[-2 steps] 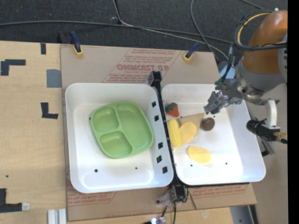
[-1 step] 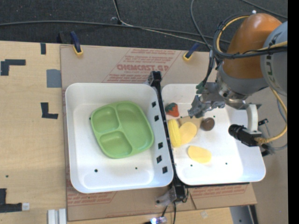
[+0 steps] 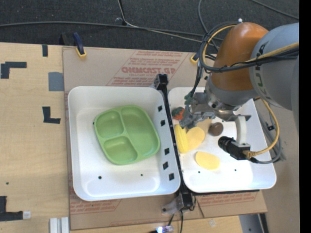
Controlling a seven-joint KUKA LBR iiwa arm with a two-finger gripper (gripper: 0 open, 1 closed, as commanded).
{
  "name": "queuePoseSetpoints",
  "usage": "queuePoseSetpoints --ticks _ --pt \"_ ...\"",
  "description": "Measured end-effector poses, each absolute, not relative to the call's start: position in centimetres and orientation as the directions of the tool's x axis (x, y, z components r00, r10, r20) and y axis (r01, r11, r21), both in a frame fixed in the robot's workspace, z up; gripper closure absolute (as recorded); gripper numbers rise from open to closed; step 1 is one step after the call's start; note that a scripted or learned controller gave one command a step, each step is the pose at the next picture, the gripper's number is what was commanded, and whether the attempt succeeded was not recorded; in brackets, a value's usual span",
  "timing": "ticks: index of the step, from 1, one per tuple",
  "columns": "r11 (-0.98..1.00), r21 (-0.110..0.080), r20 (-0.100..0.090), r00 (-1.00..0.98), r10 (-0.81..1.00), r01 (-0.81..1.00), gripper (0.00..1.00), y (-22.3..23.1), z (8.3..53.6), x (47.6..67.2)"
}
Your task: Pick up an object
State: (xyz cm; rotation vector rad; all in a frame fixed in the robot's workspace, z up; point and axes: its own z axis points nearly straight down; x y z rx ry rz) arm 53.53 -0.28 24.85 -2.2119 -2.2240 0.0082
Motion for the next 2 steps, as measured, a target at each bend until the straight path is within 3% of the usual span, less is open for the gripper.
queuePoseSetpoints --ticks 2 --pt "0.007 -0.007 -0.001 -0.007 1.0 1.0 1.0 9.7 22.9 53.6"
